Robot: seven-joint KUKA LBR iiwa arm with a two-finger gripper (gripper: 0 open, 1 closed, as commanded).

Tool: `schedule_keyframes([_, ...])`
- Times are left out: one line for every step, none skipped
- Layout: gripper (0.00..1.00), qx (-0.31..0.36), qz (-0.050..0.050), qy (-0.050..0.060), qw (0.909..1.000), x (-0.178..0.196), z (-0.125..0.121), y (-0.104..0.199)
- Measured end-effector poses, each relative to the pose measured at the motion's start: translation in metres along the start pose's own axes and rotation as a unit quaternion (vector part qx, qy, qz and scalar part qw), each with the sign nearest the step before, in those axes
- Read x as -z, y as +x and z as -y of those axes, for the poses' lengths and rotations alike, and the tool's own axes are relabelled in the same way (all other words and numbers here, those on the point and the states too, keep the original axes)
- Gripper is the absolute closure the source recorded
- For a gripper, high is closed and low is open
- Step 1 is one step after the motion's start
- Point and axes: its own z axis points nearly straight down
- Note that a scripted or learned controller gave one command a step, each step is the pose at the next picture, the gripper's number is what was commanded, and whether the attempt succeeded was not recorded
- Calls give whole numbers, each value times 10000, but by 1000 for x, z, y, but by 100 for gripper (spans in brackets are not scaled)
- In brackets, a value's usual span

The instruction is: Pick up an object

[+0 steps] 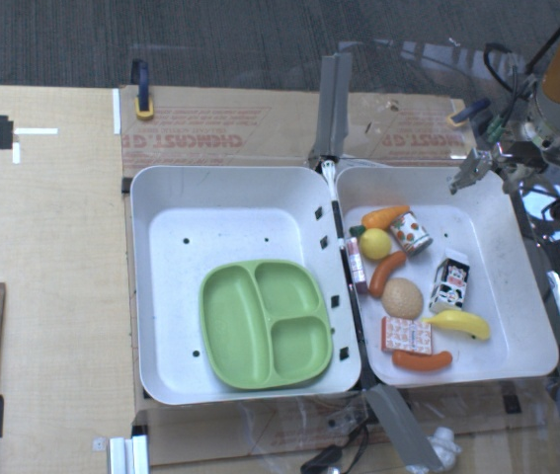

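Two white bins [151, 265] sit below-left of the gripper [482, 166] — its grip state I cannot tell. Crowded toy food [404, 299] there risks a glancing miss — pieces touch.

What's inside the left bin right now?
The left bin holds one green divided plate, all three compartments bare. Whatever lies under the plate is covered.

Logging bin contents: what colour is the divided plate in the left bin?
Light green, seen plainly in the camera view: the divided plate is a single plain colour.

Matt green plastic tray [264, 322]; smooth white plastic bins [161, 265]; pale wood bench [42, 225].
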Motion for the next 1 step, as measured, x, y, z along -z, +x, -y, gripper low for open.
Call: schedule_keyframes([0,36,-6,5,10000,-120,62,41])
